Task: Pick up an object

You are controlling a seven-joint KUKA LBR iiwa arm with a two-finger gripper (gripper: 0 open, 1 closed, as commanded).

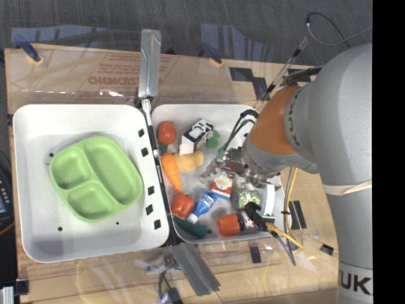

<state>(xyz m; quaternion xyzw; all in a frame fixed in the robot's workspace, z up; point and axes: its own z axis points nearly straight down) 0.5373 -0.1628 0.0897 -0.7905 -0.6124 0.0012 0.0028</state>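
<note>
My gripper (229, 167) is low in the right bin (190, 111), below the orange wrist band (273, 130). It hovers over the middle of a pile of toy food. Just beneath it lies a red and white piece (221, 185). A yellow piece (190, 161) and an orange carrot (171, 171) lie to its left. A blue bottle (204, 204) and a greenish can (244, 199) sit toward the bin's front. The arm hides the back right part of the bin.
Also in the right bin are a red tomato (166, 132), a black and white item (199, 132), a red pepper (182, 204) and a red piece (228, 225). The left bin (31, 128) holds a green divided plate (95, 177). A metal divider (150, 62) stands between the bins.
</note>
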